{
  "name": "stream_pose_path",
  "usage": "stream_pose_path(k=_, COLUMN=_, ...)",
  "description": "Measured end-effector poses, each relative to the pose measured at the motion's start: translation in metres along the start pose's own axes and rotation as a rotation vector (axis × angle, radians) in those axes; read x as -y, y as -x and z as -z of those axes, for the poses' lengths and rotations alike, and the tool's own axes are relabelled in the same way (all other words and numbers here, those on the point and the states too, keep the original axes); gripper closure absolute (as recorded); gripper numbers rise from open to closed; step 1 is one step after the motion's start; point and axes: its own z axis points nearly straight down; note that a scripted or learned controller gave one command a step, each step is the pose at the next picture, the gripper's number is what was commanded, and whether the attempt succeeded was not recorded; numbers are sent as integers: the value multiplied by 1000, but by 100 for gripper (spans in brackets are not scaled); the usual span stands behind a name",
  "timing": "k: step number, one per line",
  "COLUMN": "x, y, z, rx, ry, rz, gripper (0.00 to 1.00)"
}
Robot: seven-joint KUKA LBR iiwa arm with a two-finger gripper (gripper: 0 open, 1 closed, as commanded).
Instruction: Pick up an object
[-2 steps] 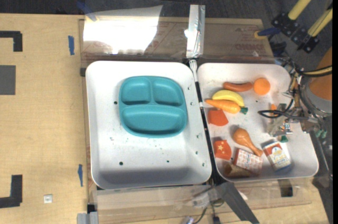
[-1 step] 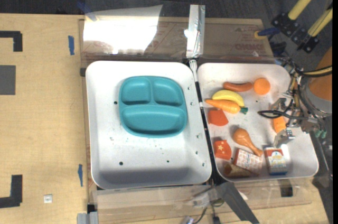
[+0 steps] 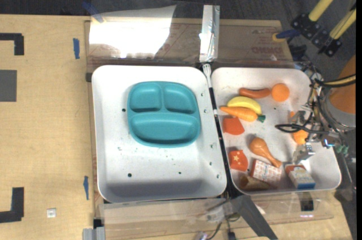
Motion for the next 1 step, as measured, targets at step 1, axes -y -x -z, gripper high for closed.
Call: stream_pose_path(k=1, x=0, y=4, z=14, rx=15, ry=-5, rz=1, gripper=100)
